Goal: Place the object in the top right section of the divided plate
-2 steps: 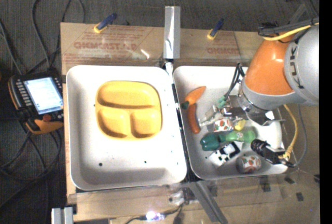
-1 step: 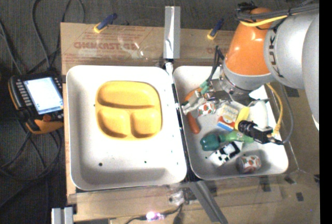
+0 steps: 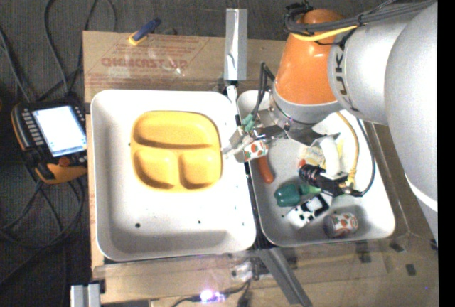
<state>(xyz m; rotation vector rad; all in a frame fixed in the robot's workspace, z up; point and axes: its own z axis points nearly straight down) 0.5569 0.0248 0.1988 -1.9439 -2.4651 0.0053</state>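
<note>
At left, the plate [image 3: 176, 149] is sitting in the left bin [image 3: 106, 213], top right section unfilled. Risk: the carry is crossing the bin walls, and a thin pinch could be letting the object [image 3: 254, 150] slip early or land in the wrong section. Over the seam between bins, the gripper [image 3: 249, 138] is pinching that small white, orange-spotted object, fingers closed on it. Rightward, the arm [image 3: 313, 78] is reaching in, wrist pointing down over the right bin [image 3: 380, 220].

Faded red lettering is printed on the cardboard sheet [image 3: 153, 57] behind the bins (too washed out to be read with certainty). Part of dark lettering is seen on the arm [image 3: 370, 78], cut off by its curve.
</note>
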